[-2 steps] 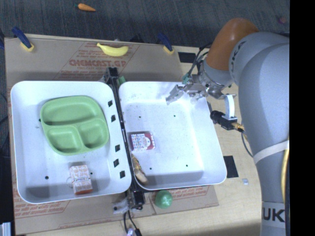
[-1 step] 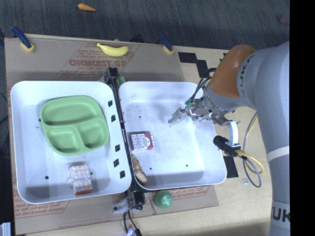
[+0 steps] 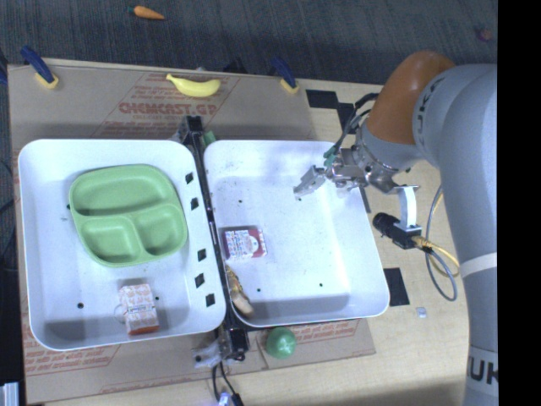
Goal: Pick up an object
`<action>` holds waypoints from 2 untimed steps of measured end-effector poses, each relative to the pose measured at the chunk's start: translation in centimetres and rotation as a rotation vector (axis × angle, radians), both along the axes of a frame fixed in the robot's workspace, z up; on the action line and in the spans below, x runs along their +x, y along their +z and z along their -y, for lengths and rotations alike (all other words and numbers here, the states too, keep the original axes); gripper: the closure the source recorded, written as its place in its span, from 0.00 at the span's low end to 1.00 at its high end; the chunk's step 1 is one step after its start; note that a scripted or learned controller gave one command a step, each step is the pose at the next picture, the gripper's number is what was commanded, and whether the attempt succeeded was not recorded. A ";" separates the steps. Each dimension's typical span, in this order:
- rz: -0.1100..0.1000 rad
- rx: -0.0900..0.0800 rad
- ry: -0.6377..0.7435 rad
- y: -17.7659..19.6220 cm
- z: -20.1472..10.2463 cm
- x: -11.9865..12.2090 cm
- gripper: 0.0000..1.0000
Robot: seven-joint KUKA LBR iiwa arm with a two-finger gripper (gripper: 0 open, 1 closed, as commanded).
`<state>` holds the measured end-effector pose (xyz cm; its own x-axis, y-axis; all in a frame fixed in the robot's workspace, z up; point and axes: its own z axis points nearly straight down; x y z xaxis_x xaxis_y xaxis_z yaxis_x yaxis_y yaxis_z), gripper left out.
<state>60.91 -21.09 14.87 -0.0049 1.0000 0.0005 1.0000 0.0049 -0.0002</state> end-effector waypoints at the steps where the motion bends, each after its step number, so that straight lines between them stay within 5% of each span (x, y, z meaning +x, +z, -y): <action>1: -0.004 -0.001 0.001 -0.5 0.0 -8.2 0.00; 2: -0.001 0.001 0.000 0.0 -0.1 -2.1 0.00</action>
<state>58.84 -21.04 14.82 -0.0054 1.0000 0.0011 1.0000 0.0054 -0.0009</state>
